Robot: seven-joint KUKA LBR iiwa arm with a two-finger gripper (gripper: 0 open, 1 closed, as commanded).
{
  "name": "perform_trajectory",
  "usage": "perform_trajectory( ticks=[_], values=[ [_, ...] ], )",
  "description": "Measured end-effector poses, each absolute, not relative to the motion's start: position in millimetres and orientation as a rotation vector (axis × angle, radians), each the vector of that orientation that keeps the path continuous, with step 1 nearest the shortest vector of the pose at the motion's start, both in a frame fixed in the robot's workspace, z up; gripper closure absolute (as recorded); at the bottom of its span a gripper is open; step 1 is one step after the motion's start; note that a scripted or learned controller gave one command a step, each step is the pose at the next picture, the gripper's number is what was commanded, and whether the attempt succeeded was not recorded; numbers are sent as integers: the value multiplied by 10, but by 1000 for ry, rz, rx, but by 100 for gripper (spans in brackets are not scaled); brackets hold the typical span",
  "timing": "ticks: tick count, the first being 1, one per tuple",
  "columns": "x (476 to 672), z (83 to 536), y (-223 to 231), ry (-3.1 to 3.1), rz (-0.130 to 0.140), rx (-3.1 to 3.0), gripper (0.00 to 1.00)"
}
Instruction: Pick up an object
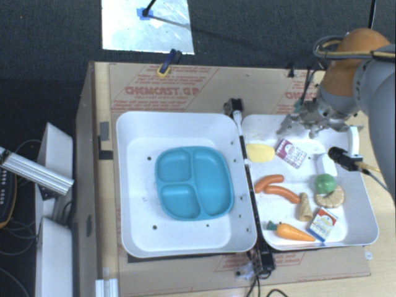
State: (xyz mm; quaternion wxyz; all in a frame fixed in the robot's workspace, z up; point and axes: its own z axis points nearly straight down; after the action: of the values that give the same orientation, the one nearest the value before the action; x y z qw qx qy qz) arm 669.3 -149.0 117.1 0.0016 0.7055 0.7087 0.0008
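The right bin (365, 218) holds several small objects. A yellow lemon-shaped piece (260, 152) and a purple-and-white packet (291, 153) lie toward the back. In the middle are two red-orange sausages (276, 187), a green ball (325, 182) and a tan biscuit (329, 197). At the front are a tan chunk (304, 208), a carrot (291, 231) and a small carton (322, 223). My gripper (301, 127) hangs over the bin's back part, just behind the packet. Its fingers are spread open with nothing between them.
In the left bin (133, 166) lies a blue plate with three compartments (193, 182). A ridge (246, 178) divides the two bins. The grey arm (365, 79) comes in from the upper right. A yellow-and-black tool (167, 64) lies on the bench behind the bins.
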Motion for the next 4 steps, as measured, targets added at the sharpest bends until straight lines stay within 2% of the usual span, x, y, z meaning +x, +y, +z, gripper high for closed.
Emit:
perform_trajectory(
  ticks=[1,2,3,4],
  values=[
    [6599,846,-1341,2226,2,2215,0],
    [6611,962,-1344,2226,4,2210,100],
    [6610,961,-1345,2227,4,2210,0],
    [6057,841,-1060,2223,1,2219,0]
  ],
)
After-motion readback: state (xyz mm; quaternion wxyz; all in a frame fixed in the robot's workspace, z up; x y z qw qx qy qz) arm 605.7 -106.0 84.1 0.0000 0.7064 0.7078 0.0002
